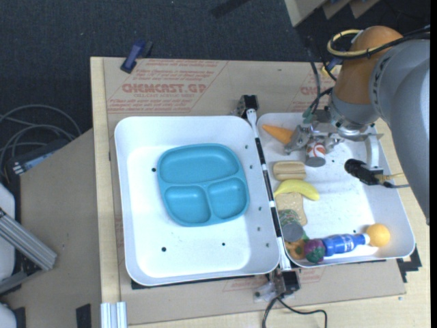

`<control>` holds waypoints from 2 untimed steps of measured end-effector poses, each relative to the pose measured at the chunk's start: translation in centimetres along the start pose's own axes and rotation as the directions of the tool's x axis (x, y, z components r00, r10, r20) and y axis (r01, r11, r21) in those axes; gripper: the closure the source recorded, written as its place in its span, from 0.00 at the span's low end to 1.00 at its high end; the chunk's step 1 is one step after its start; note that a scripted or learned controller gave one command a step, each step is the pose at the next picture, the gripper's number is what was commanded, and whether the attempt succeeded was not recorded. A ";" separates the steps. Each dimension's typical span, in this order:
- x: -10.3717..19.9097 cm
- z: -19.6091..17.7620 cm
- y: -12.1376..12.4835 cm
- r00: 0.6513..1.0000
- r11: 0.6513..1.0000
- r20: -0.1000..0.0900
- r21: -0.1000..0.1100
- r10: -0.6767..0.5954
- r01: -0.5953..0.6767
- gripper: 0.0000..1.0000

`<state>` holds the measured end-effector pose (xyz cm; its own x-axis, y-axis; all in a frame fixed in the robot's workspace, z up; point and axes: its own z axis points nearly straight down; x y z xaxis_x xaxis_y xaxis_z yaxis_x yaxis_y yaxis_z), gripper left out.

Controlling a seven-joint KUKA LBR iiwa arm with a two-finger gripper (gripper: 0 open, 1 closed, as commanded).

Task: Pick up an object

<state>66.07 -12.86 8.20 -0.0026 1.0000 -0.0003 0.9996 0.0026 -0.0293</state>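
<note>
the grey arm's pincer hangs low over the far end of the right-hand shallow white bin. from this slanted view i cannot tell whether it is open or closed, and nothing shows plainly held in it. the likeliest thing to pick is the orange carrot-shaped plastic wedge. it lies just beside the pincer, on the side toward the left-hand white bin, close to the far rim and near the wall the two bins share.

that spot is the main hazard, as i judge it. the wedge tapers, so a squeeze across its slope could squirt it out sideways. with the rim so near, it might lodge in the corner where a second try would be harder. a descent slightly off line would close on bare bin floor, or nudge the wedge instead of trapping it.

a second risk sits nearer the camera – the tan bun-shaped block and the yellow toy banana lie in a row close to the shared wall. a sweep that way could push one into the other. the blue divided plastic plate in the left bin is well apart and unlikely to be disturbed.
</note>
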 end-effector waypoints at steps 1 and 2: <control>2.8 -0.1 0.1 1.000 1.000 0.003 -0.003 0.002 -0.002 0.00; 2.8 -1.3 0.1 1.000 1.000 0.005 -0.005 0.003 -0.003 1.00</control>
